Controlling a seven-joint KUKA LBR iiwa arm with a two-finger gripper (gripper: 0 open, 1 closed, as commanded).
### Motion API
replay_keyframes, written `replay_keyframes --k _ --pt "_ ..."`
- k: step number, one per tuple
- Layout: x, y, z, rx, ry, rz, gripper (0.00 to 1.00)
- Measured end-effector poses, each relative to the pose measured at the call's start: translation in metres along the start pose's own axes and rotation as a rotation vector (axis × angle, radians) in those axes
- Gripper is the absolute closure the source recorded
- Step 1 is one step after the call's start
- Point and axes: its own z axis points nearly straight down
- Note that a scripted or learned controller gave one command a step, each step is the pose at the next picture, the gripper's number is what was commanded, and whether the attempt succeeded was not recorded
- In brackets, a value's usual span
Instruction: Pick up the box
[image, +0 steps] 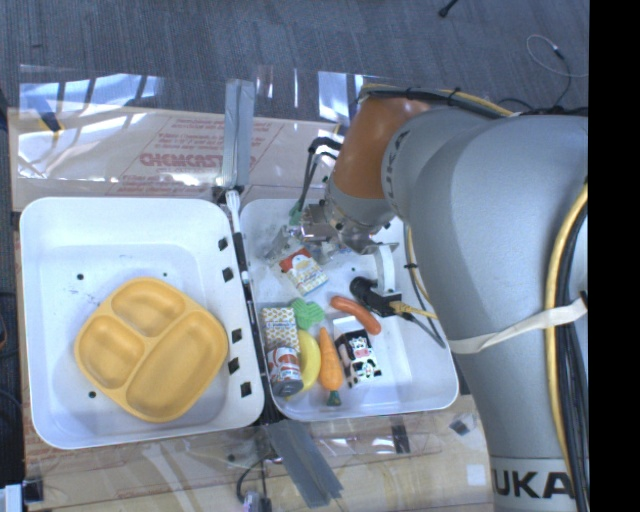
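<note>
A small white box with a red patch (304, 272) lies tilted in the back half of the right bin (425, 385). My gripper (298, 238) hangs just behind and above it, at the end of the grey arm with the orange band, close to the bin's back left corner. I cannot see anything held in it. A longer tan printed pack (279, 326) lies along the bin's left wall, nearer the front.
In the right bin also lie a can (287, 371), a banana (310, 361), a carrot (330, 366), a green piece (308, 312), an orange sausage (357, 314) and a black-and-white patterned item (358, 358). The left bin (50, 240) holds a yellow divided plate (150, 348).
</note>
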Motion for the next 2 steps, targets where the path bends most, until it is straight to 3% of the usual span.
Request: replay_keyframes --k 1,2 --pt "0.002 0.000 -0.009 0.002 0.002 -0.006 1.00" --pt "0.076 -0.051 -0.103 -0.024 -0.001 -0.076 1.00"
